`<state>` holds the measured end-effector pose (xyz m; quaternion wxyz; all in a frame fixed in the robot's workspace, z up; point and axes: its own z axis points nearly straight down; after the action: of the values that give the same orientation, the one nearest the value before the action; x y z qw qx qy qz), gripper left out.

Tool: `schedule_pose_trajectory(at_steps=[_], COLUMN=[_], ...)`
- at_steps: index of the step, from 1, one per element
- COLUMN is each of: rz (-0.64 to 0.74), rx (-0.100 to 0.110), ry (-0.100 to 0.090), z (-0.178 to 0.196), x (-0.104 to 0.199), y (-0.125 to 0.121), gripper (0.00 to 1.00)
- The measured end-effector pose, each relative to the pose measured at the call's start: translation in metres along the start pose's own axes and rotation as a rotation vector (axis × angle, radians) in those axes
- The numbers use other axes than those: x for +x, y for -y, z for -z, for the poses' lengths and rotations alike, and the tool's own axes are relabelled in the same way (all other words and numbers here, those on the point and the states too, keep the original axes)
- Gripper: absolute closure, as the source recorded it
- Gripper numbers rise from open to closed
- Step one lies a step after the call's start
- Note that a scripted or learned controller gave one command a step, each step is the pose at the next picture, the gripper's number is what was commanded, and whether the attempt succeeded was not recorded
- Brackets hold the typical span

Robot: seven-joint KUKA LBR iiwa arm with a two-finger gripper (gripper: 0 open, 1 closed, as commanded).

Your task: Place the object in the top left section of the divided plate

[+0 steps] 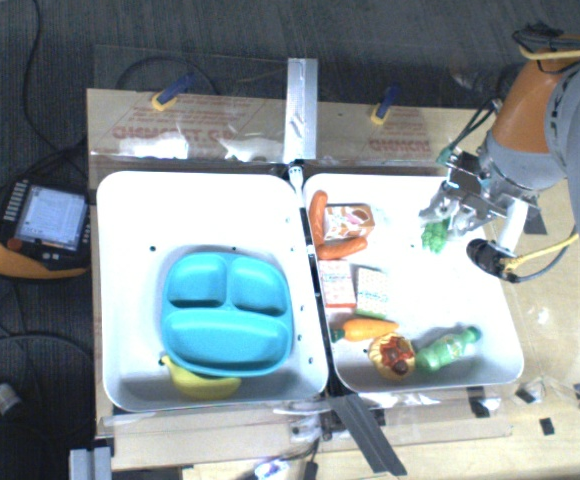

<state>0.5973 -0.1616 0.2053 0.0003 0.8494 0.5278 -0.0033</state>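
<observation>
So starting on the left: the blue divided plate (228,311) sits in the middle of the left bin (130,208), two small sections along its 12 o'clock side and one big one toward 6. All three look bare, so nothing has been delivered yet. A banana (202,381) pokes out from under the plate's rim at about 7 o'clock (probably just wedged there, and it may be tilting the plate a touch, hard to say).

Moving over the divider, the right bin (470,298) holds the clutter: a hot dog (318,215) and a snack packet (347,222) up at 11 o'clock, a couple of small cartons (355,288) below them, then a carrot (368,328), a reddish toy fruit (393,355) and a green bottle (448,348) down toward 6.

At 2 o'clock in that bin the gripper (448,211) hangs over a small green broccoli-looking piece (433,236). That's my guess for the object. The green bit sits right at the fingertips, but I can't tell whether the fingers are spread or pinching it, so I wouldn't call it grabbed. If it is, the target section lies off at 9 o'clock.
</observation>
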Motion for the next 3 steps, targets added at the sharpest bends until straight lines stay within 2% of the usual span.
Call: schedule_pose_trajectory(at_steps=[1, 2, 3], rz=[0.066, 0.333, -0.009], rx=[-0.001, -0.06, -0.018], ry=[-0.006, -0.012, -0.013], z=[-0.093, -0.103, -0.109], x=[0.035, 0.019, 0.04], y=[0.077, 0.105, 0.064], gripper=[1.0, 1.0, 1.0])
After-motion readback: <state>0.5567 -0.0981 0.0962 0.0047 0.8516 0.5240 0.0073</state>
